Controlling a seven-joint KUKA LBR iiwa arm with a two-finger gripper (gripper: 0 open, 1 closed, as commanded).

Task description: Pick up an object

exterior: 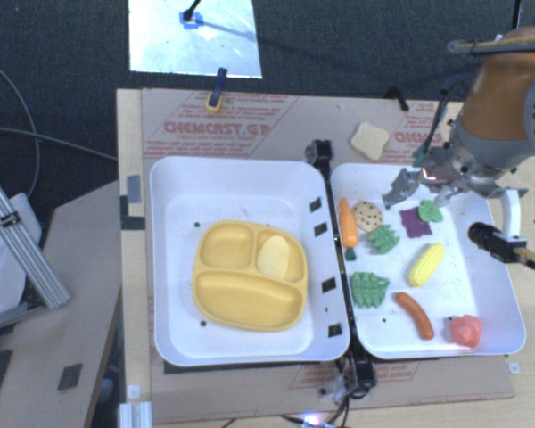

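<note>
Several toy foods lay in the right bin (504, 328). The gripper (416, 185) hovered over its far edge, fingers apart, holding nothing. The cookie (367, 215) and purple piece (415, 223) sat just near of it. Best bet: drop straight onto one isolated item, avoiding the bin wall.
</note>
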